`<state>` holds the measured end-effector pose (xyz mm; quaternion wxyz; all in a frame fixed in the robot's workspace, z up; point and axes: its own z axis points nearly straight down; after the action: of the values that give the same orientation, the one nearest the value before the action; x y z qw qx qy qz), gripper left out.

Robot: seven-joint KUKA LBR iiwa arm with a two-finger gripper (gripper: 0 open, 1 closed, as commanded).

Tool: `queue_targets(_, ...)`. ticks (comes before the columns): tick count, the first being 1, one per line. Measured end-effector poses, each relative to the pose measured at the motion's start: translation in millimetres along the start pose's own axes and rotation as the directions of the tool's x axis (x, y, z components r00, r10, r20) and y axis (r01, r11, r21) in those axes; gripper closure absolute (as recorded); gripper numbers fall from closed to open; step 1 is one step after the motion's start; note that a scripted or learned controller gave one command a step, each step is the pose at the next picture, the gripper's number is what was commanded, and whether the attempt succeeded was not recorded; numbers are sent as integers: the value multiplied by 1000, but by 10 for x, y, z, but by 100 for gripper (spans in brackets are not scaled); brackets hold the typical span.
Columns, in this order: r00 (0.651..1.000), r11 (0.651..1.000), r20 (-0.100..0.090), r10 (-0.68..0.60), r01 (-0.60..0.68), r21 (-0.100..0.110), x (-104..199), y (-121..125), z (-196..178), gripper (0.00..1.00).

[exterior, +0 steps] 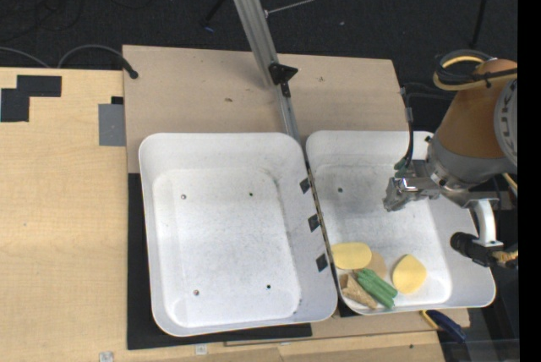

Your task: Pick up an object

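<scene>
In the right bin [363, 166], near its front edge, lie a yellow oval piece [352, 255], a second yellow piece [409, 273], a green elongated object [377, 287] and a tan scrap [359, 294]. My gripper [397, 195] hangs over the bin's right middle, above and behind these objects and apart from them. I see nothing between its fingers, and the view does not let me tell how they stand.
The left bin [224, 233] sits beside the right one, with black clips [313, 221] along the shared wall. A slanted metal rail [254, 22] rises behind the bins. The arm's orange band [473, 123] is at the right edge.
</scene>
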<state>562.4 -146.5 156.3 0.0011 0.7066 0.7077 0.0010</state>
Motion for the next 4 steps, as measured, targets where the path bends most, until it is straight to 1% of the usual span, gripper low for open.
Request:
queue_targets(1,1000,1000,0,1,-1,1,-25,-3,-424,100)
queue_targets(2,1000,1000,1,0,0,-1,-124,-54,-978,100)
queue_targets(3,1000,1000,-3,-3,3,7,416,58,-848,100)
queue_targets(4,1000,1000,-3,-3,3,5,965,188,-898,100)
